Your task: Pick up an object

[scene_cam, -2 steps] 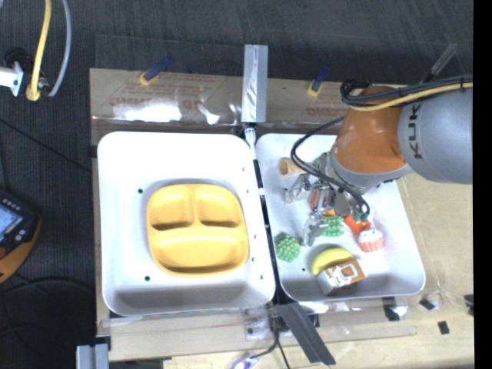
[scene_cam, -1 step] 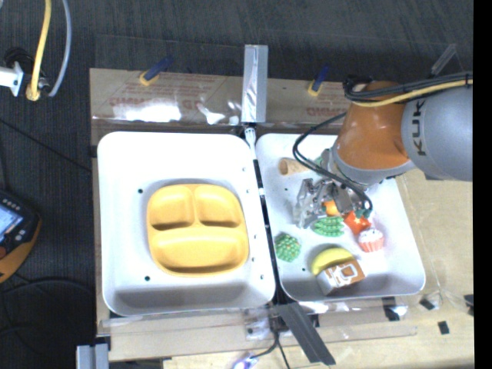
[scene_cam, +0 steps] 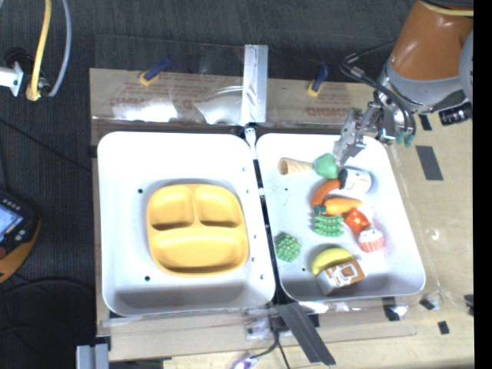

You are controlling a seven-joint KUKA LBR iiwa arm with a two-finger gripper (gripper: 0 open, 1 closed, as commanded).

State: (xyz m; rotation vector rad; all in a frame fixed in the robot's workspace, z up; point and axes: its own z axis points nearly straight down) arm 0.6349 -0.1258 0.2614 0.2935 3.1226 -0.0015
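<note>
My gripper (scene_cam: pixel 347 151) hangs over the back of the right bin (scene_cam: pixel 400 206), just above and to the right of a toy ice cream cone (scene_cam: pixel 296 165) with a green scoop (scene_cam: pixel 326 164). Right below the gripper lie an orange carrot (scene_cam: pixel 326 191) and a small white piece (scene_cam: pixel 358 181). Further forward are an orange-yellow toy (scene_cam: pixel 343 204), a green bunch (scene_cam: pixel 327 224), a red piece (scene_cam: pixel 356 221), a pink cupcake (scene_cam: pixel 371 241), a green ball (scene_cam: pixel 287 247), a banana (scene_cam: pixel 330 257) and a small box (scene_cam: pixel 343 275). Nothing is seen lifted by the gripper.
The left bin (scene_cam: pixel 123 175) holds a yellow divided tray (scene_cam: pixel 198 229). A metal divider (scene_cam: pixel 255 91) stands behind the seam between the bins. Crumpled clear plastic (scene_cam: pixel 219 108) lies on the board behind the left bin. The arm's orange band (scene_cam: pixel 430 33) is at upper right.
</note>
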